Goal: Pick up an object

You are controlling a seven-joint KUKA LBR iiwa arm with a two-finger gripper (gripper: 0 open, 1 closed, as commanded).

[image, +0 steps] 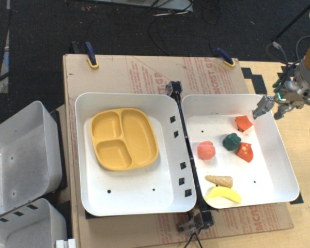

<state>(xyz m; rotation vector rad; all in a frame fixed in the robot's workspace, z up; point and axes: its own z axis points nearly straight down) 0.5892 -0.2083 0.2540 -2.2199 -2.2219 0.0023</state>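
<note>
1. From the camera view we see two shallow white bins side by side on the bench: the left bin (88,190) and the right bin (279,174).
2. The gripper (269,108) hangs at the right bin's far right corner, just above the rim. Its two fingers are spread apart, with nothing between them.
3. The things to pick lie in the right bin. An orange block (243,123), blocky with flat faces, sits nearest the gripper, toward the far right corner.
4. Just nearer to us are a dark green lump (231,141), rounded and bumpy, and a red block (245,152) with pale marks on top; these two lie just beside each other, and we cannot tell whether they touch.
5. A pinkish-red ball (206,150) rests near the middle of the bin, toward its left wall.
6. By the near edge lie a tan, elongated piece (219,180) and a yellow banana (223,194), curved, close together.
7. The left bin holds a yellow divided plate (124,138) with three compartments, set toward its far left corner.
8. The arm (306,76) is cut off by the picture's right side, so we see little beyond the wrist. The pale marks on the red block are too small for us to read.
</note>
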